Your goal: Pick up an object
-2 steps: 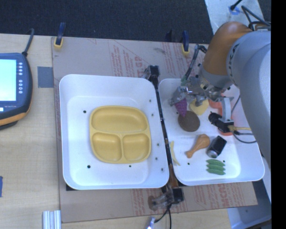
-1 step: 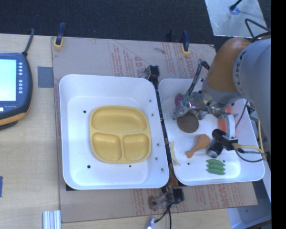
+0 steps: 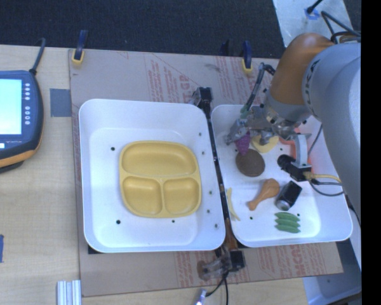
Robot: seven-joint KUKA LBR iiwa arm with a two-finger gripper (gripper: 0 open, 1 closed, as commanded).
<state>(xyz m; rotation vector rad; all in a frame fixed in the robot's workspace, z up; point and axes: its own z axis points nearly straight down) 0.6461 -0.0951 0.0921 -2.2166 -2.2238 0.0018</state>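
Gripper (image 3: 246, 134): low over the far end of the right bin (image 3: 330, 234); from my seat I can't tell its finger state
Purple piece (image 3: 242, 144): just under the gripper, perhaps touching it; view is poor there
Brown lump (image 3: 250, 164): just beside the purple piece
Drumstick (image 3: 264, 194): mid-bin; black can (image 3: 288, 195) beside it; green pods (image 3: 287, 222) nearer me
Left bin (image 3: 95, 170): yellow divided tray (image 3: 160, 178) in its middle
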